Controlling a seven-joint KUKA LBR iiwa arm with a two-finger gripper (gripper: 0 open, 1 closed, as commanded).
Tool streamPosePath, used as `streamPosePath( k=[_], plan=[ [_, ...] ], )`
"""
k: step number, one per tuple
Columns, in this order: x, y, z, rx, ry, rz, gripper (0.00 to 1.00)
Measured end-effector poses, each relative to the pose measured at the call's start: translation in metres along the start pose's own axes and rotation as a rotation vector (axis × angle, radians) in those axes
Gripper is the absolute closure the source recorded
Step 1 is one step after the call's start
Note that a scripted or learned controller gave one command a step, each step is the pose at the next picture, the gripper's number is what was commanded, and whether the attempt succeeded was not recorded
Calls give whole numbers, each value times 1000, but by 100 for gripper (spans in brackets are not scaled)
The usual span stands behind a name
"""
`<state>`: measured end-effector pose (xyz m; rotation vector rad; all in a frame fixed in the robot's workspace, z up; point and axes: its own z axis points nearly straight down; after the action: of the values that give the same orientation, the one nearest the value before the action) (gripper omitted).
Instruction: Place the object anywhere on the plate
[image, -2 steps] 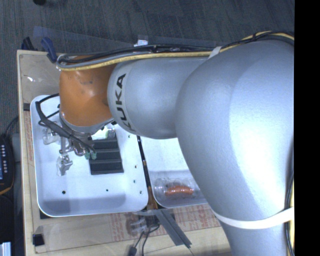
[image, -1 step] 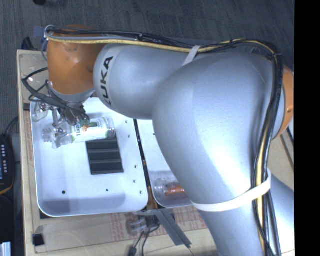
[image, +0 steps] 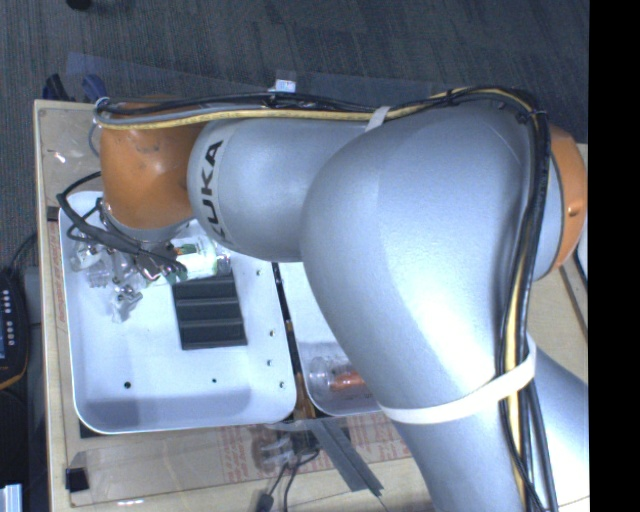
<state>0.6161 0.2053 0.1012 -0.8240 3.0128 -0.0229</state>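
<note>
White plastic, the left bin (image: 150, 400), lies under the arm's wrist. Over its upper left part hangs the gripper (image: 118, 285), a tangle of pale metal and black cables; from here I cannot tell how its fingers stand. Just right of it a small green and white object (image: 200, 262) peeks out from under the orange band (image: 145, 175), and below that lies a black ribbed block (image: 210, 312) on the bin floor. Black letters on the grey arm (image: 400, 240) read "UKA", the first letter hidden. Further right, in the right bin (image: 318, 395), a clear rounded thing (image: 338, 380) with a copper glint sits at the arm's edge.
</note>
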Motion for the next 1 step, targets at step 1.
streamPosePath(
  k=[1],
  plan=[
    [-7,-60,7,-16,8,148,0]
  ],
)
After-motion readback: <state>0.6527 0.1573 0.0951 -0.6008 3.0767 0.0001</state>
